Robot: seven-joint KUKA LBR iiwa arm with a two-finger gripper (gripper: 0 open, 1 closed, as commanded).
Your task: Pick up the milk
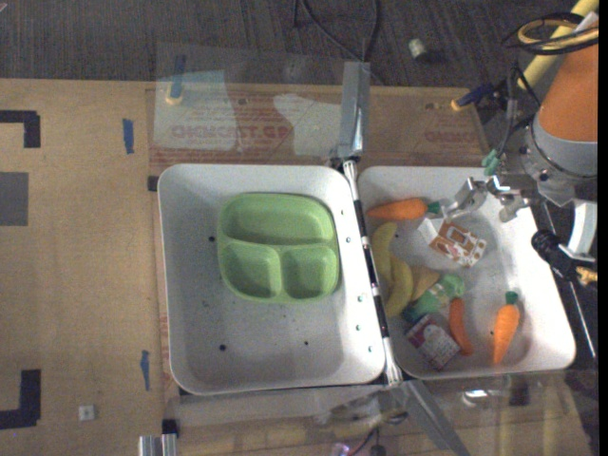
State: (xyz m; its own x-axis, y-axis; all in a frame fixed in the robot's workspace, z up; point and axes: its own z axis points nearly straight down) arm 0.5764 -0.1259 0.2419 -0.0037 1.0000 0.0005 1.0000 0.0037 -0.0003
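Near the back of the right bin (pixel 560 345), the milk (pixel 457 241) is seen lying flat, a carrot (pixel 399 209) just behind it and bananas (pixel 391 269) beside it. The gripper (pixel 483 196) is poised just above it, fingers parted and holding nothing. A short, straight descent is advised, centred on the carton's narrower sides, clear of the carrot.

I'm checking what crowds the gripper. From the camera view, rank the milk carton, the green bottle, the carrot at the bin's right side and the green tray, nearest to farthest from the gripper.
1. Milk carton, just below-left of the gripper.
2. Green bottle, lower, mid right bin.
3. Carrot, lower right; close to the bottle's rank.
4. Green tray, in the left bin.
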